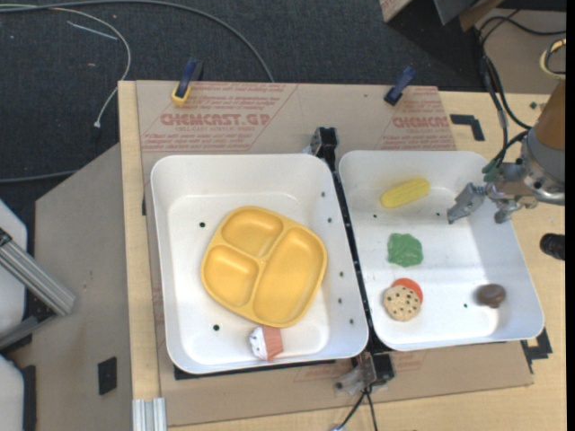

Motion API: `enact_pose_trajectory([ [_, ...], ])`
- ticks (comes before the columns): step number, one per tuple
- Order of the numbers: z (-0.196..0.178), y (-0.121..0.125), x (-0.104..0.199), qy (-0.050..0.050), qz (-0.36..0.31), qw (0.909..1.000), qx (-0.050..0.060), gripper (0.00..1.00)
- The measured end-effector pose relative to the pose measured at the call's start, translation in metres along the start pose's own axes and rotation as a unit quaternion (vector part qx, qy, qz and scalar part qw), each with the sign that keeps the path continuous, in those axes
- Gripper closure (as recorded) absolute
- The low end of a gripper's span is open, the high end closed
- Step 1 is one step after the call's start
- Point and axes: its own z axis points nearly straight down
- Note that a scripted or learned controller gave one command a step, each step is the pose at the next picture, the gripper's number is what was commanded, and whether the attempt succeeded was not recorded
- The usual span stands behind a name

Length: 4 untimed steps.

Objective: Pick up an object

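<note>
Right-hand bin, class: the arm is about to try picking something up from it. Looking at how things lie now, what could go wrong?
1. The gripper hangs near the bin's back right wall, so a descent there could strike the wall.
2. The corn cob, the nearest item, is rounded and may roll away from the fingers.
3. The green piece and cookie lie close together; a grasp could nudge both.

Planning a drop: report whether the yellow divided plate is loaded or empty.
Empty: the yellow three-compartment plastic plate shows bare yellow in all sections.
</note>
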Motion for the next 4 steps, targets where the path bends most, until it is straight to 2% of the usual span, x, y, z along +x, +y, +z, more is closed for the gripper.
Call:
enact_pose_trajectory([
  [1, -0.009, 0.003, 0.001, -0.002, -0.002, 1.0000, -0.007, 0.00],
  [3, 0.092, 0.010, -0.007, -0.001, -0.002, 1.0000, -0.005, 0.00],
  [4, 0.078, 0.011, -0.007, -0.002, -0.002, 1.0000, -0.008, 1.00],
])
